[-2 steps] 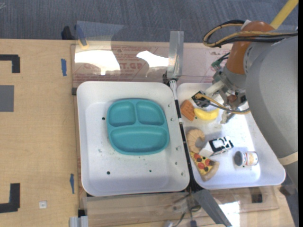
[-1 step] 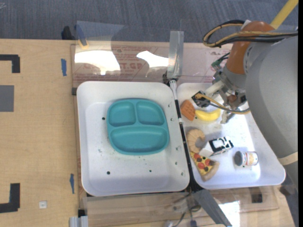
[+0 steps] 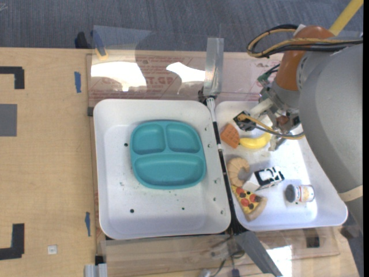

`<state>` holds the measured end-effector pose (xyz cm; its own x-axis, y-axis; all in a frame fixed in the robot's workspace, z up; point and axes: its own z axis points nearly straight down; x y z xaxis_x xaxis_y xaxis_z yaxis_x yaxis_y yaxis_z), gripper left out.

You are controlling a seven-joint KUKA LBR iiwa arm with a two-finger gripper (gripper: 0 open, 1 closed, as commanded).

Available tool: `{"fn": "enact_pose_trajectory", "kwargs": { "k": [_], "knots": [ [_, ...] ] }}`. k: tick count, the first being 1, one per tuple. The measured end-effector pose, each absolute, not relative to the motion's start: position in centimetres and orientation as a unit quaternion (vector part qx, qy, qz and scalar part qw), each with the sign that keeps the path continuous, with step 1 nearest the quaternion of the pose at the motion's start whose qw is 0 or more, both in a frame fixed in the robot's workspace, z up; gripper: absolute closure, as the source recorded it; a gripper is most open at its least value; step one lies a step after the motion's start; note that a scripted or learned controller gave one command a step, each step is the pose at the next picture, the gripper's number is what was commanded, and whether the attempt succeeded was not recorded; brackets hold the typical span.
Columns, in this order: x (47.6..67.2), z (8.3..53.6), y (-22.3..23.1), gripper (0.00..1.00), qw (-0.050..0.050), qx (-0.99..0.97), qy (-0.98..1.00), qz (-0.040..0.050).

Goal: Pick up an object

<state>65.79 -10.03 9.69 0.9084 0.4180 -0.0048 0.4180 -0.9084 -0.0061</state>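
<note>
1. A yellow toy banana (image 3: 255, 141), short and curved, lies in the right bin (image 3: 323, 209) near its far end.
2. An orange wedge-shaped toy (image 3: 230, 135) sits just left of it, nearly touching.
3. The gripper (image 3: 275, 122) hangs just above and right of the banana; whether it is apart or together cannot be told.

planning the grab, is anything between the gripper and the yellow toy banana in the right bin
Nothing visible does. The gripper hangs just above and right of the yellow toy banana, close over it. The orange wedge-shaped toy lies at the banana's left, off that path.
</note>
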Motion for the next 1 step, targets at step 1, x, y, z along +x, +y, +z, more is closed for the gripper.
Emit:
{"fn": "enact_pose_trajectory", "kwargs": {
  "k": [1],
  "knots": [
    [65.79, 9.69, -10.03, 0.0, 0.002, -0.977, -0.214, 0.003]
  ]
}}
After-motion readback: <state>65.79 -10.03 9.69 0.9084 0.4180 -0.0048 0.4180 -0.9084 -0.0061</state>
